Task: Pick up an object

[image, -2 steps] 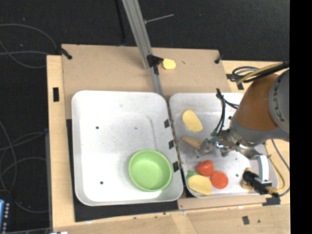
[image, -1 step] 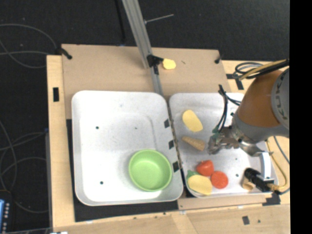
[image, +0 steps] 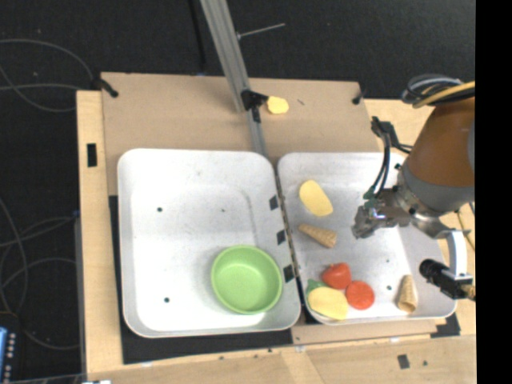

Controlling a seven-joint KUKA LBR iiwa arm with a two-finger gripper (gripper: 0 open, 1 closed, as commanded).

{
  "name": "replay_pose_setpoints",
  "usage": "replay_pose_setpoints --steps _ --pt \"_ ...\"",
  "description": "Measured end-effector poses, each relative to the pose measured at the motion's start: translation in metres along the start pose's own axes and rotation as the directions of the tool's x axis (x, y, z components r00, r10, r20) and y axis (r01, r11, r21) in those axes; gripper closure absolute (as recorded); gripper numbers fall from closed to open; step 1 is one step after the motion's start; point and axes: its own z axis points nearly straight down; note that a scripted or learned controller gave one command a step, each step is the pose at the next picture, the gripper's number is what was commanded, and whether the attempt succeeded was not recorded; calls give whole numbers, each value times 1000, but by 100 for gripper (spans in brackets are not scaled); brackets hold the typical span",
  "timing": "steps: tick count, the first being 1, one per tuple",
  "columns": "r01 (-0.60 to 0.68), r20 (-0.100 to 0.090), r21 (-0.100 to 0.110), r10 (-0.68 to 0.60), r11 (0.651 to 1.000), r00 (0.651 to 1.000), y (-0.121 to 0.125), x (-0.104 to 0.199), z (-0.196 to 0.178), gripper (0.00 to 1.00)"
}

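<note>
Worktop [image: 184,114]: tan board carrying two white bins side by side.

Left bin [image: 184,206]: one green bowl [image: 246,279] is held in it, at the corner nearest the right bin.

Right bin [image: 352,174]: taken here as the landmark; every loose candidate for the pick is lodged in it.

Arm [image: 444,154]: reaches over the right bin's outer edge; its claw [image: 366,221] hangs low over bare floor near the bin's middle. Whether the claw is released or clenched cannot be told at this size; nothing is seen gripped in it.

Yellow piece [image: 315,198]: on the bin floor toward the divider side, apart from the claw.

Second yellow piece [image: 329,302]: at the bin's front edge, touching two red balls [image: 337,275].

Cone [image: 318,234]: lying flat between the first yellow piece and the red balls, the item nearest the claw.

Second cone [image: 407,294]: at the bin's front outer corner.

Small yellow item [image: 278,105]: on the worktop behind the right bin.

Progress: judged early. No object has been lifted; descent, closing and raising are all left to be done.
</note>
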Motion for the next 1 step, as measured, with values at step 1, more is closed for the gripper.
replay_pose_setpoints --steps 1 --pt "1 -1 5 -1 1000 1000 1 -1 -10 100"
